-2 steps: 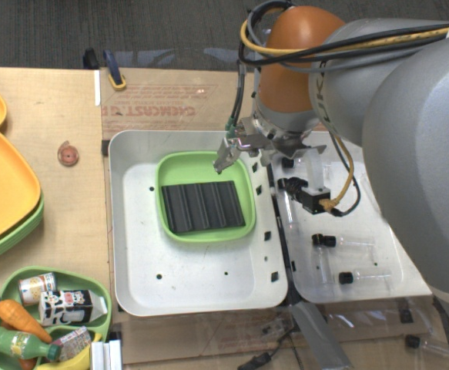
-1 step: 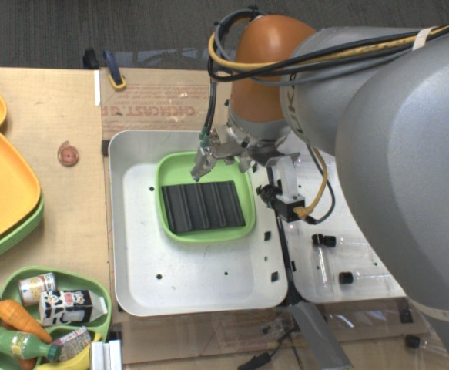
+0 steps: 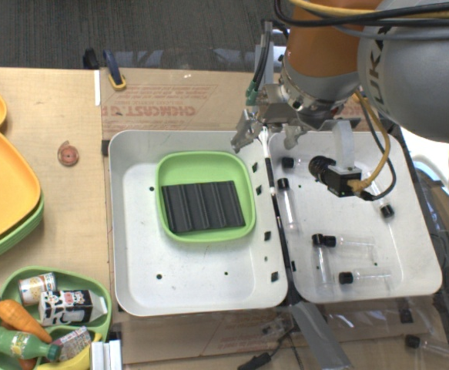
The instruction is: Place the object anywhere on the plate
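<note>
A square green plate [image 3: 205, 169] sits in the left white bin [image 3: 132, 230], toward its back. A dark grey ribbed slab [image 3: 202, 206] lies flat on the plate and covers most of its floor. My gripper [image 3: 267, 137] hangs above the divide between the two bins, just past the plate's back right corner. It is open, and nothing is between its fingers [image 3: 243, 139]. The slab lies apart from the gripper, lower and to the left.
The right bin [image 3: 409, 245] holds several small clear tubes with black caps [image 3: 323, 240]. On the bench to the left are stacked orange plates [image 3: 1, 183], a small pink disc [image 3: 68, 154] and a green bowl of toy food [image 3: 43, 314]. Cardboard lies behind the bins.
</note>
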`<state>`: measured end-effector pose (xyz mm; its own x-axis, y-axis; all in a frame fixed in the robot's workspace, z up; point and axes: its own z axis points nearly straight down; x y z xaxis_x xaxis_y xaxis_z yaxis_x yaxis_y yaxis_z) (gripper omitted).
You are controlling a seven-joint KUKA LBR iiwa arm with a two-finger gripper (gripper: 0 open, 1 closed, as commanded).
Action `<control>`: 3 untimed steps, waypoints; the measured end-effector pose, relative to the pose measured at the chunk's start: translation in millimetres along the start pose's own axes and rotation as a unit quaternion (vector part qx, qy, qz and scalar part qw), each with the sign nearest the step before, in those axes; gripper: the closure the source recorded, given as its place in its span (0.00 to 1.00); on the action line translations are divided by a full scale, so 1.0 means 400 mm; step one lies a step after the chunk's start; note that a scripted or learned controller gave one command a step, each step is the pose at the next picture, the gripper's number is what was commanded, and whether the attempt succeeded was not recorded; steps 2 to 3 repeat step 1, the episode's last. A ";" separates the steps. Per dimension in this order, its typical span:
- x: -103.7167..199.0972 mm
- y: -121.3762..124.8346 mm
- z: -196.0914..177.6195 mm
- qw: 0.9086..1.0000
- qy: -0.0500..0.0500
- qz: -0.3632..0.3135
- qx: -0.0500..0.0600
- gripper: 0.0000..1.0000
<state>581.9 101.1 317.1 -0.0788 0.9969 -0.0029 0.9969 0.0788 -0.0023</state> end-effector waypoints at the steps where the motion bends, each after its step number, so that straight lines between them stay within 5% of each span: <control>1: 0.002 -0.020 0.094 0.999 0.000 0.043 0.001 0.00; 3: 0.002 -0.020 0.094 0.999 0.000 0.043 0.001 0.00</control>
